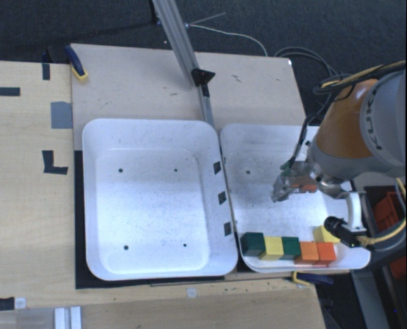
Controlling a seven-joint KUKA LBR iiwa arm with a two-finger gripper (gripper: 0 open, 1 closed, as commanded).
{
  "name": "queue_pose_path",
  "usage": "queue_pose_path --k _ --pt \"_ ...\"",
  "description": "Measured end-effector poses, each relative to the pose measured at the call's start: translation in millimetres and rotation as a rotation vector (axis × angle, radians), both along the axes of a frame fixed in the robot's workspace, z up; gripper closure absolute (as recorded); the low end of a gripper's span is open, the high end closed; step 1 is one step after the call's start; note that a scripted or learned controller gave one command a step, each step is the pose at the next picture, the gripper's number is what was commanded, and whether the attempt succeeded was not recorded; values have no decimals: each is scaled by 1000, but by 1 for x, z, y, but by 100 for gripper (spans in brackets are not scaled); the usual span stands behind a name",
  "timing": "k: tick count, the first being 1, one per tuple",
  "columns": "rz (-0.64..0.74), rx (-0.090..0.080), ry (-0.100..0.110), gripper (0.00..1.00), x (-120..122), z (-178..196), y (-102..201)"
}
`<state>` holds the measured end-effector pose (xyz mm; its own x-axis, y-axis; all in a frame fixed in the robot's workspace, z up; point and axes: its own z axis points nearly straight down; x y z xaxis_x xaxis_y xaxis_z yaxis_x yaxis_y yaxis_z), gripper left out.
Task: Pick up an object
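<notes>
Blocks are being kept in a row along the 6 o'clock wall of the right bin (258, 142): a dark green block (252, 243) at the 9 o'clock end, a yellow block (273, 247) touching it, another green block (290, 247) next, then an orange block (308, 251) and a red-orange block (325, 253) at the 3 o'clock end. A second yellow block (324, 234) is being partly hidden just at 12 o'clock of the red-orange one, beside a black fitting on the arm.

No block is being held. The end effector (280, 192) is being hung over the bare white floor of the right bin, at 12 o'clock of the row and well apart from it, pointing down and toward 9 o'clock. Whether it is being held wide or narrow cannot be told, as the tip is blurred and small.

The grey arm (368, 136) with its orange band (344, 118) is being reached in from 3 o'clock, with cables trailing around it.

The left bin (101, 142) is being set just at 9 o'clock of the right one, rims touching. Both are being carried by the wooden worktop (135, 81). A grey metal rail (179, 33) is being run down from 12 o'clock to the seam between the bins.
</notes>
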<state>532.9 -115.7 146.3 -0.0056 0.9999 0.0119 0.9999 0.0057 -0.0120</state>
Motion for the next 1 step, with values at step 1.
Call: queue_pose_path --k 1 --pt "-7 -15 -17 100 2 64 -43"
